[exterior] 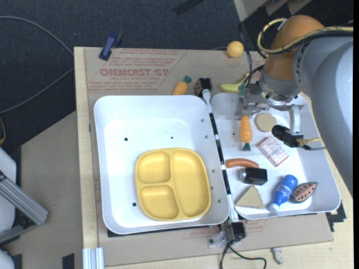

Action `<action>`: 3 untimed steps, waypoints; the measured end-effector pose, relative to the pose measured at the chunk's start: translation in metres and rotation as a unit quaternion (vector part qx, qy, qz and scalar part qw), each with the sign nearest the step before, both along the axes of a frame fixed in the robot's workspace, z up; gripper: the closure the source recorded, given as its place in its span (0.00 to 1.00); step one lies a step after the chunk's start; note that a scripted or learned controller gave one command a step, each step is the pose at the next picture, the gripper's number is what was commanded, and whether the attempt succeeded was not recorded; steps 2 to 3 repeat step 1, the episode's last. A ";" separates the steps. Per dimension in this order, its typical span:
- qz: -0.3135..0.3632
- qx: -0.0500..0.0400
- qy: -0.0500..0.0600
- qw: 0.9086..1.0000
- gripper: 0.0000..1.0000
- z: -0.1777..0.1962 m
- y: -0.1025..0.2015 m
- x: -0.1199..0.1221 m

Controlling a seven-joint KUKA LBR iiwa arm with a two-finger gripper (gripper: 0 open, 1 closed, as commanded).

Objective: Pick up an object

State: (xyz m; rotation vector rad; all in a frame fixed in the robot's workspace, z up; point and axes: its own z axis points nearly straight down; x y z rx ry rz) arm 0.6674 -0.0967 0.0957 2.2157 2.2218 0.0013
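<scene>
Gripper (247, 106) hangs over a toy carrot (245, 130) near the right bin's (325, 172) far edge; its opening cannot be told.

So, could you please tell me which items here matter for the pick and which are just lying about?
For the job:
gripper
carrot
sausage
blue bottle

Just lying about:
yellow tray
yellow ball
blue clip

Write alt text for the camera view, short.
A grey arm's gripper hangs over the right bin, just above a toy carrot among small items there. The left bin holds a yellow divided tray.
</scene>
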 end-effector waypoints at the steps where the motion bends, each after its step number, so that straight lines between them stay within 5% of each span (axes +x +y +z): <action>1: 0.000 0.002 0.001 1.000 1.00 0.091 0.038 -0.068; 3: 0.000 0.002 0.001 1.000 1.00 0.091 0.038 -0.068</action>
